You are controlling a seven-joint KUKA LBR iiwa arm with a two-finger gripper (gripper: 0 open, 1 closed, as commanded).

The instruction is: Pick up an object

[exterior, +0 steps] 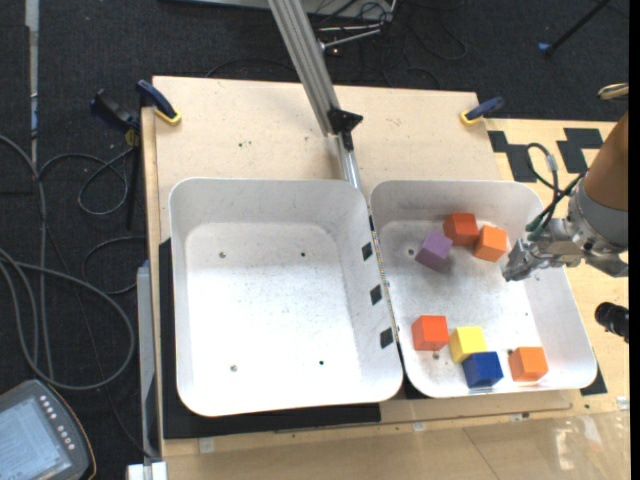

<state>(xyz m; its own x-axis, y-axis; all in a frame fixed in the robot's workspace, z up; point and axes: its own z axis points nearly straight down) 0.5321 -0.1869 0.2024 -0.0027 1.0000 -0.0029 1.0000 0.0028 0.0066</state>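
Hovering gripper (519, 266) beside orange cube (490, 242)

A single fixed camera looks down at a slant from above the pale wooden bench (250, 118). It stands far enough back to take in both shallow white plastic bins (190, 268), centre and lower right, plus dark carpet floor (70, 68) at left.

I am looking down into a robotics lab. A pale speckled wooden bench board (300, 128) sits on dark carpet (70, 298), held by blue and yellow clamps (158, 102). Loose black cables (60, 178) trail over the floor, a slanted aluminium camera pole (300, 48) rises from the board, and a grey handheld control pendant (35, 433) lies at the lower left corner.
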